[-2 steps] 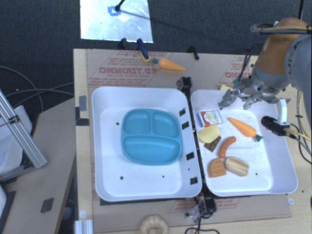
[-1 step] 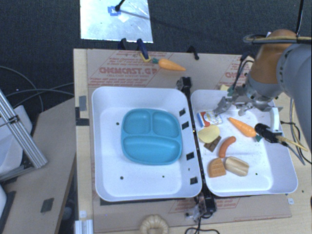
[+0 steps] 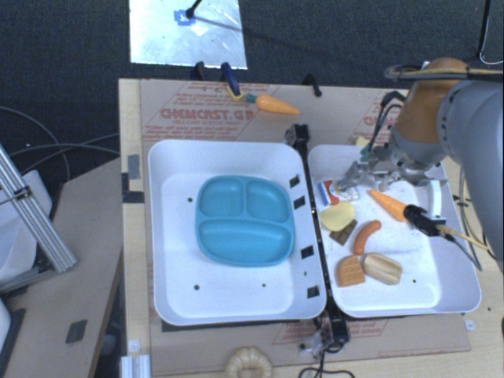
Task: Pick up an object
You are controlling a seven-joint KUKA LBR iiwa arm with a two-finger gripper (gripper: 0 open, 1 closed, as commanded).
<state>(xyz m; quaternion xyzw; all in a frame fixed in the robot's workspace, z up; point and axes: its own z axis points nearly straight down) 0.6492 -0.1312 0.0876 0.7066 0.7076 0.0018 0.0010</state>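
Camera view: gripper low in right bin, above yellow slice.
Gripper state: cannot tell.
Left bin: blue plate.

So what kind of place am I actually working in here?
Most likely a robotics lab bench set up for pick trials, not a kitchen. Two white bins sit on a cardboard sheet, toy food such as a carrot lies in the right one, and loose cables run past.

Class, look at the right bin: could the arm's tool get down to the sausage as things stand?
Probably yes. The sausage lies uncovered in the right bin, a little below the tool, with nothing stacked on it; the carrot and yellow slice lie close beside it.
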